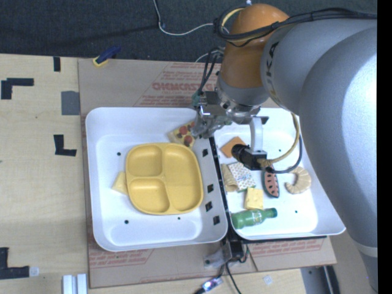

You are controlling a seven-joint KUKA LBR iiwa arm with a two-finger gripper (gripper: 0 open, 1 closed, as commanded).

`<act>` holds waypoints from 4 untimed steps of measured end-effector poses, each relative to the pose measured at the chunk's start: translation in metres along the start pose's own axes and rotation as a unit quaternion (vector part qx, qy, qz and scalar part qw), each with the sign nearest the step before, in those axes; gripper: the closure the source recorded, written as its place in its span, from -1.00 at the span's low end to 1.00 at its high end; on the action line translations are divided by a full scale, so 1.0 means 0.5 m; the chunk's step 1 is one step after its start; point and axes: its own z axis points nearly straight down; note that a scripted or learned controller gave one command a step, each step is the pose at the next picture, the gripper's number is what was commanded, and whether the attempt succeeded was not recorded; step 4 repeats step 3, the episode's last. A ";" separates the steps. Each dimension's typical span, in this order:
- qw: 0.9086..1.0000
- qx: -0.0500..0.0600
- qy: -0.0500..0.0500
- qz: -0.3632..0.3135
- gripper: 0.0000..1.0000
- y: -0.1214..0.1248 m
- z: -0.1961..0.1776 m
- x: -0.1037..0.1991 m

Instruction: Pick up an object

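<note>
Where the grey arm (331, 97) reaches in from the right, its orange band (248, 38) stands above the wrist and the gripper (201, 125) hangs over the far end of the divide between the two bins; whether it is spread or pressed together cannot be told, and nothing is seen held in it. Just beside it, in the far right corner of the left bin (107, 228), lies a small tan piece with red spots (182, 135), the object nearest the gripper. Nearer the camera in that bin sits a yellow divided plate (164, 178), with a pale yellow scrap (118, 183) showing from under its left edge. In the right bin (306, 224), next to the divide, lie an orange wedge (231, 146) and a patterned cracker-like piece (237, 176), then a yellow block (254, 198) and, at the near edge, a green bottle (253, 217) on its side. Further right lie a watermelon slice (271, 184) and a curved tan piece (300, 180).
</note>
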 end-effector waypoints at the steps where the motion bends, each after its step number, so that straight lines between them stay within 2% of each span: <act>1: 1.000 -0.001 -0.001 0.001 1.00 0.025 0.005 -0.030; 2: 1.000 0.000 -0.001 0.001 1.00 0.019 0.002 -0.032; 4: 1.000 -0.001 0.000 0.000 1.00 0.037 -0.010 -0.008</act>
